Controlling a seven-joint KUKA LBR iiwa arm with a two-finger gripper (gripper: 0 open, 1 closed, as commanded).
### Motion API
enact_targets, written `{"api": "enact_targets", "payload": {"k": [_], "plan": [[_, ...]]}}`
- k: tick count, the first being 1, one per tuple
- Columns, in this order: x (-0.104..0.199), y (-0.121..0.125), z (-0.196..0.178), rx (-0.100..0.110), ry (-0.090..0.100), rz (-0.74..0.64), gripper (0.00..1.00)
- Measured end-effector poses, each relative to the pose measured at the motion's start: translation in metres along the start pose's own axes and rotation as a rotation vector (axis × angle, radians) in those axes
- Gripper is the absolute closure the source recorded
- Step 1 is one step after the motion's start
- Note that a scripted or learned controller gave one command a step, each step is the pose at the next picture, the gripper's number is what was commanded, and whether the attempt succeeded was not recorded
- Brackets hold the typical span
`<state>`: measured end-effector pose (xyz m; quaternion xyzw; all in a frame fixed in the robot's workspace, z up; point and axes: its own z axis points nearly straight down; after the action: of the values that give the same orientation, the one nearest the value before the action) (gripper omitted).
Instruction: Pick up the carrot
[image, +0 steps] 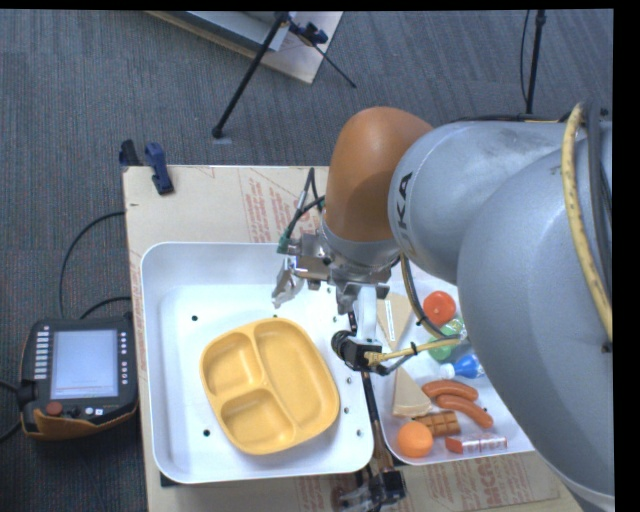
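The carrot (440, 307) looks like the orange-red piece with a green end, lying in the right bin (500, 446) close under the arm's grey body, which hides part of it. My gripper (316, 293) hangs below the orange band, over the right rear part of the left bin (160, 300). It is to the left of the carrot and apart from it. Its fingers (285, 290) stand spread, open, with nothing between them.
A yellow divided plate (268, 385) lies in the left bin. The right bin also holds a cheese wedge (410, 395), two sausages (455, 397), an orange ball (415, 439) and small blue and brown pieces. A yellow cable (415, 349) crosses over it.
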<state>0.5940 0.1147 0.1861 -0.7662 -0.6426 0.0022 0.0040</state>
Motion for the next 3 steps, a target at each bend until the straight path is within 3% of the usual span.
{"api": "enact_targets", "payload": {"k": [1,2,3], "plan": [[0.03,0.021,0.099,-0.005,0.001,-0.084,0.0],[0.028,0.049,-0.069,-0.026,0.004,-0.077,0.0],[0.079,0.024,0.019,0.001,-0.004,-0.308,0.0]]}}
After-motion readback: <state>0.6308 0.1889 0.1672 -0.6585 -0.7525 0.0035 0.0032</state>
